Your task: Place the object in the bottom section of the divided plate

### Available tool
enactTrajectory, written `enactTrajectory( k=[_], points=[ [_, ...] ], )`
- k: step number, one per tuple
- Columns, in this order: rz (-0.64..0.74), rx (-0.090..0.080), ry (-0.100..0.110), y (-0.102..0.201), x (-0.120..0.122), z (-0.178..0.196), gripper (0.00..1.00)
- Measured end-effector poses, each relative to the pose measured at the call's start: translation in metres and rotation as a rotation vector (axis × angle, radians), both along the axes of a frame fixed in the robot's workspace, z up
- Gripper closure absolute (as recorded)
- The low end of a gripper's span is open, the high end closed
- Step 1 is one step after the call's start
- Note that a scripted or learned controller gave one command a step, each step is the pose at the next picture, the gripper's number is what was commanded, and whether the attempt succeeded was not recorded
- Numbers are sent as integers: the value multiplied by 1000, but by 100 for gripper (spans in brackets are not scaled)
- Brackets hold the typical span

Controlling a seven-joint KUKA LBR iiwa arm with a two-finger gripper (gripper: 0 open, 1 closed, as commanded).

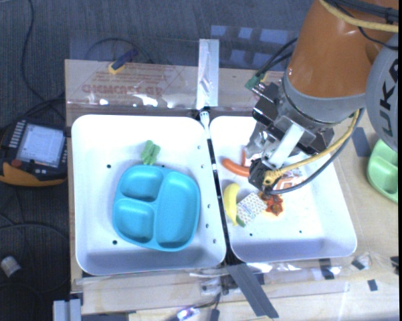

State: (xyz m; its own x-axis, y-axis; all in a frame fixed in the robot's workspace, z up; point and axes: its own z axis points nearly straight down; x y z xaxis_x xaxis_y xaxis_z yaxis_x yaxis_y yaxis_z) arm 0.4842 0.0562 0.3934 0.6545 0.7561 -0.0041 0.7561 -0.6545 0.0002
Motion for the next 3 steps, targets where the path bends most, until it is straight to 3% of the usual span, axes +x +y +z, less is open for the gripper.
enactTrajectory(
  k=[1, 2, 3],
  points=[
    [-311, 1, 1, 31, 0, -48, 100],
    [-11, -1, 0, 66, 74, -46, 100],
    [-11, -1, 0, 66, 74, -46, 0]
  ],
)
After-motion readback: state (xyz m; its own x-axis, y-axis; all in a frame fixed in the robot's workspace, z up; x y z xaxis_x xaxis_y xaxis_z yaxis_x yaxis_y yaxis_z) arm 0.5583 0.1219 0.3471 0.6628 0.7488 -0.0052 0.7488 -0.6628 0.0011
